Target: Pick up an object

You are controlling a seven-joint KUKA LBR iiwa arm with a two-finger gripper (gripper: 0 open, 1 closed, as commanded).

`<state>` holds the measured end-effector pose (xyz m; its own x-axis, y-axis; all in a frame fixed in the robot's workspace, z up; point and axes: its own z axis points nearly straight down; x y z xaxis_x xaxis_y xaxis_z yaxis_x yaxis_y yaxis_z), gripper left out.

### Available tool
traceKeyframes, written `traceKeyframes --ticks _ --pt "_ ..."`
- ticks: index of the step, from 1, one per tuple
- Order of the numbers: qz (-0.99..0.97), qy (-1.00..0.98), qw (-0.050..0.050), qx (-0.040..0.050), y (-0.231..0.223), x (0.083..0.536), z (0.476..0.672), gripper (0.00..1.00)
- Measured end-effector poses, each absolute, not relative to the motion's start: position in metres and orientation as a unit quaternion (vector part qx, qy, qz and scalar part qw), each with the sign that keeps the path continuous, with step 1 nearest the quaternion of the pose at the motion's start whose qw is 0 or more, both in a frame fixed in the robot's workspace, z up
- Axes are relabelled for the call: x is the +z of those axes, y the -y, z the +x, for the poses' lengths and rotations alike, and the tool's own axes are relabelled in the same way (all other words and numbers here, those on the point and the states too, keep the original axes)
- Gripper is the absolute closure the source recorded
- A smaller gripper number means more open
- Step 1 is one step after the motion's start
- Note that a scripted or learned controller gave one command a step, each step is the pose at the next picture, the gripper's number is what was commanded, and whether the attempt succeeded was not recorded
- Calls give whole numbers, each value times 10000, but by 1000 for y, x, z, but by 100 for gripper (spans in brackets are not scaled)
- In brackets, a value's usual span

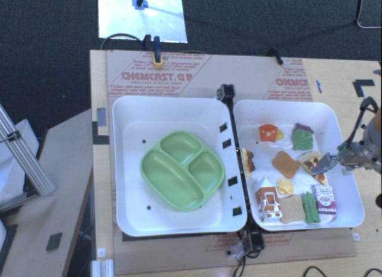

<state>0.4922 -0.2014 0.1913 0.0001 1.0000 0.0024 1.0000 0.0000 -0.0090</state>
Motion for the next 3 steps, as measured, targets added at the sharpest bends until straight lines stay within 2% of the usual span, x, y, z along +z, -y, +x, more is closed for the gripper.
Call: traceKeyframes --ticks 1,3 --pt "-7060 7082 -6 -2 201 196 495 0" --pt "-7069 7073 -2 -1 199 83 496 0"
